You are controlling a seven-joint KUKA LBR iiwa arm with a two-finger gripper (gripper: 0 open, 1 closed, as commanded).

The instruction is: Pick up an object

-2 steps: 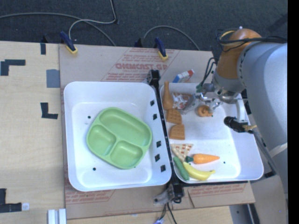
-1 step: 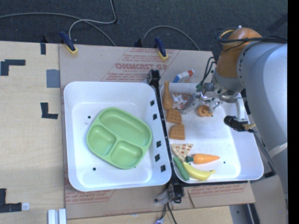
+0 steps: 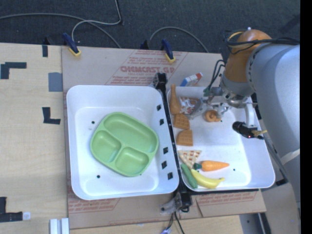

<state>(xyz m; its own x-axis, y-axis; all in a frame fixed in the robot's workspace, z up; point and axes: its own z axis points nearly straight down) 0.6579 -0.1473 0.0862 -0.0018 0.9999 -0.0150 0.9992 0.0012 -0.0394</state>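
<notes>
Target candidate: you see a small brown ring-shaped toy doughnut (image 3: pixel 211 116) in the upper part of the right white bin (image 3: pixel 243 160), right of frame centre; I judge it the likeliest pick because it lies just under the tool.
Gripper: the two-finger gripper (image 3: pixel 210 104) hangs close above that doughnut, near the bin's far wall; you cannot tell from this slant whether its fingers are spread or pressed together, and nothing visibly sits between them.
Arm: the grey arm with the orange band (image 3: pixel 243 57) comes in from the upper right of the frame, tilted down over the bin.
Near neighbours: two tan waffle-like squares (image 3: pixel 183 129) lie left of the doughnut along the divider, one below the other; a crumpled printed wrapper (image 3: pixel 187 104) sits beside the tool.
Lower right bin: one orange carrot (image 3: pixel 213 165), one yellow banana (image 3: pixel 207 180), one green pod (image 3: pixel 189 175) and one checked wedge (image 3: pixel 190 156) bunch together at the near edge, touching or nearly so.
Left bin: one green three-compartment plastic plate (image 3: pixel 125 144) lies flat in the left white bin (image 3: pixel 78 130).
Count: two bins, one arm.
</notes>
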